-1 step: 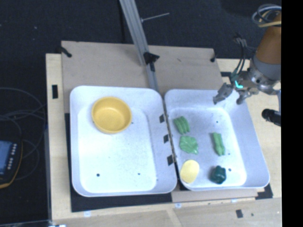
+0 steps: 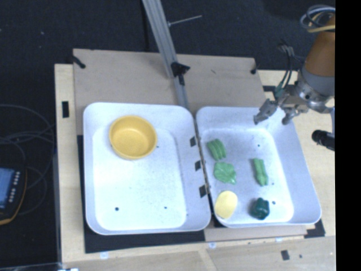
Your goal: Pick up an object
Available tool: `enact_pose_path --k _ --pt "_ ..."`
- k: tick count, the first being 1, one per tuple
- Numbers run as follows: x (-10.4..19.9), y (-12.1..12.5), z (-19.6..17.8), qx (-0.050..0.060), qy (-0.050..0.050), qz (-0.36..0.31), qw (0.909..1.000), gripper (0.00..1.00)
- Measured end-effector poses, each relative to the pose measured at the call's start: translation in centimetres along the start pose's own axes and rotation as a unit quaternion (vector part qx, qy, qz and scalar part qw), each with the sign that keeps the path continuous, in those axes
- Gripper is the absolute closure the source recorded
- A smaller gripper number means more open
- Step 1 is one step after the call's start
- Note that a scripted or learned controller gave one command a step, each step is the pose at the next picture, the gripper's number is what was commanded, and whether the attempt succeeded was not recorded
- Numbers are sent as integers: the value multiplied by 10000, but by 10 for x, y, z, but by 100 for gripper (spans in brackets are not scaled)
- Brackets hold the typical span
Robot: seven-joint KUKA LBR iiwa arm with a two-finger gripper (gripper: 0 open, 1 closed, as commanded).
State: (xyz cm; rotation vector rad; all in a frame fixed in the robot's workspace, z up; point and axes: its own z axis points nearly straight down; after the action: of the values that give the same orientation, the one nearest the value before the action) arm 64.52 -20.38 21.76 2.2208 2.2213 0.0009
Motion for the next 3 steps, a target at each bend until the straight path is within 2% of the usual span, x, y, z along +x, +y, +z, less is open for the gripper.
enact_pose_path --k 3 --pt "4 -8 118 14 -4 2 10000 0"
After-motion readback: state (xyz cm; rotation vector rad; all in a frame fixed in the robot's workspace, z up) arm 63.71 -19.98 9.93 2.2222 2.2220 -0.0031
